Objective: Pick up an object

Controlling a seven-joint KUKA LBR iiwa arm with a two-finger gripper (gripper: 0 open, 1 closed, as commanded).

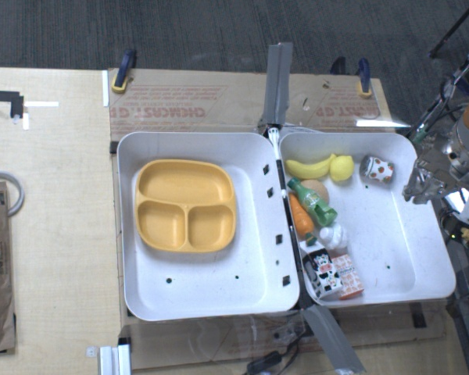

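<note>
A cluster of small objects is lying in the right-hand shallow white plastic bin, mostly along its left wall. At the top of the cluster, a curved yellow plastic banana is resting with its tip touching a small round yellow lemon-like fruit. Just right of the fruit, a little apart, a small white cup with red and dark markings is lying on its side. Below the banana, a green plastic bottle is slanting down to the right, overlapping a pale tan rounded piece and lying beside an orange carrot-shaped toy. A small white rounded object is sitting at the bottle's lower end. Nearer the front, a white carton with black patches is touching a flat red-and-white packet.

The two-finger gripper is hanging at the right rim of this bin, well apart from every object; its dark metal parts are blurring together, so whether it is spread or closed cannot be told, and nothing is showing between its tips.

In the left-hand shallow white plastic bin, a yellow plastic three-compartment plate is lying flat toward the upper left. Brown cardboard with red lettering is lying behind both bins, pinned by blue clamps.
</note>
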